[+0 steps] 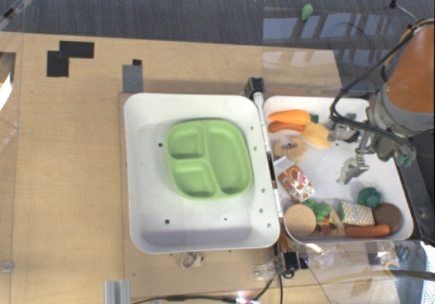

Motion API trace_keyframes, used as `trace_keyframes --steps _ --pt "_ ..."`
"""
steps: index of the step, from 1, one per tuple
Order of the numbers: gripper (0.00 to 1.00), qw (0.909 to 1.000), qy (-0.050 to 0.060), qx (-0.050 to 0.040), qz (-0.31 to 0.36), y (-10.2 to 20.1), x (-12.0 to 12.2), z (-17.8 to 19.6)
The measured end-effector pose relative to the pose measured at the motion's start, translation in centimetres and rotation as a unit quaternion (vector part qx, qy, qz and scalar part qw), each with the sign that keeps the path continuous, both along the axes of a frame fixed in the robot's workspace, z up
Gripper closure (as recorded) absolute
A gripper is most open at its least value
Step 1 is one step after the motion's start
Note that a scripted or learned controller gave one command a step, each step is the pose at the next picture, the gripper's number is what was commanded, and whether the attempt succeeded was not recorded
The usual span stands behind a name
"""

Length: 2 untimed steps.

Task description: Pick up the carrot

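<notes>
The carrot (290, 117) lay at the far left corner of the right bin (401, 190), close against the far wall and the divider between the two bins. Its green stub pointed toward the bin's middle, a reddish piece (280, 128) lay just beside it on the near side, and a yellow piece (315, 134) nearly touched its tip.

The arm (411, 78) reached over the right edge of that bin, and the jaws (353, 171) hung above bare floor near the bin's middle, well apart from the carrot. They held nothing; whether they stood apart or together could not be told from this slant.

The near wall of the bin was crowded: a round tan piece (300, 220), a small carton (296, 182), a dark green piece (370, 196), a brown lump (387, 215) and a long orange-red sausage (367, 230). The left bin (139, 160) carried a green divided plate (207, 158).

The chief risk seemed to be the corner itself. A descent there could drive one finger onto the far wall or the divider, or close on the reddish or yellow piece along with the carrot. The carrot's smooth, tapering body might also squirt out if gripped near its thin end. The orange-red sausage by the near wall could be mistaken for the target.
</notes>
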<state>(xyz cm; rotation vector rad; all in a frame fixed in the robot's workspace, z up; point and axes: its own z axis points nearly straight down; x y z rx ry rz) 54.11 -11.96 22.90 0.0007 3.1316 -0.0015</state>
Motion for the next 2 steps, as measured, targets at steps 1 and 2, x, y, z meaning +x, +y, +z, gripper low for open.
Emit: trace_keyframes --steps 1,2 --pt "0.0 0.9906 -0.001 -0.0002 0.136 3.3 4.9 -5.3" --pt "0.0 0.9935 -0.001 0.0001 0.114 1.5 10.7 -12.0"
